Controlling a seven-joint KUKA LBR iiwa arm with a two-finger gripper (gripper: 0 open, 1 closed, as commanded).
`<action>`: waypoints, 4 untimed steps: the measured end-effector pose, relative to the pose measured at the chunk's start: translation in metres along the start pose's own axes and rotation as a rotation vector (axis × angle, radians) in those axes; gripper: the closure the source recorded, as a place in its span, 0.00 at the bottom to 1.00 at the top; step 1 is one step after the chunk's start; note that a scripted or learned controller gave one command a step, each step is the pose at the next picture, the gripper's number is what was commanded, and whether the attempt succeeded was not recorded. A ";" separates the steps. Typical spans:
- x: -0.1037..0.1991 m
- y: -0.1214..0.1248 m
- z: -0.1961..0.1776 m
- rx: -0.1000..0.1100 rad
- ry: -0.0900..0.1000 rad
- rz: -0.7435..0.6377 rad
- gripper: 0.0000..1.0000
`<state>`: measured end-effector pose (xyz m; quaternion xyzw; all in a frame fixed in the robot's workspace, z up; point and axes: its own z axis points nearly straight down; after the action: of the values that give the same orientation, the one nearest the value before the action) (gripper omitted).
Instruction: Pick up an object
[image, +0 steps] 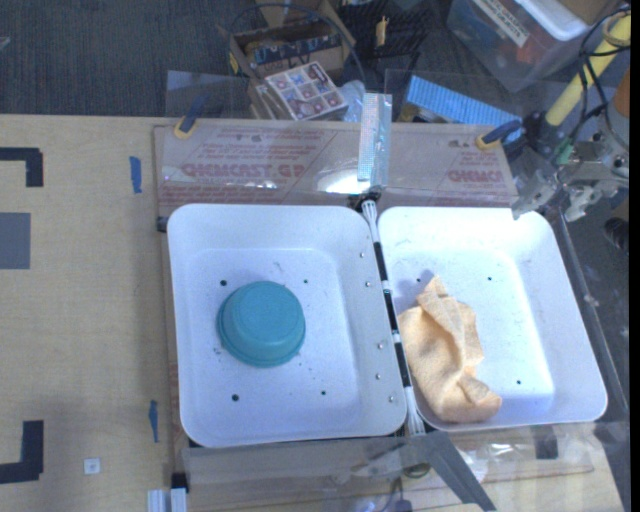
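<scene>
A teal bowl (262, 322) lies upside down in the middle of the left bin (200, 240). A crumpled yellow cloth (447, 352) rests in the right bin (540, 300), against its left wall and reaching toward the front edge. My gripper (548, 190) hovers at the far right corner of the right bin, just beyond its rim and well away from both objects. It is a grey metal cluster with cables above it. Nothing shows in its grasp.
A clear plastic panel (330, 160) stands behind both bins. Boxes, a blue pad and cables clutter the floor beyond it. The wooden benchtop (70, 300) stretches left of the bins with black and blue tape marks.
</scene>
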<state>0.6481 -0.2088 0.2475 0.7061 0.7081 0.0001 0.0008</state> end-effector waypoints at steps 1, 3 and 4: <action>0.095 -0.058 0.077 0.002 0.001 0.057 0.00; 0.168 -0.086 0.062 -0.002 0.001 -0.342 0.00; 0.123 -0.102 0.062 0.001 0.001 -0.172 0.00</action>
<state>0.5455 -0.0856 0.1850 0.6426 0.7662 0.0001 -0.0001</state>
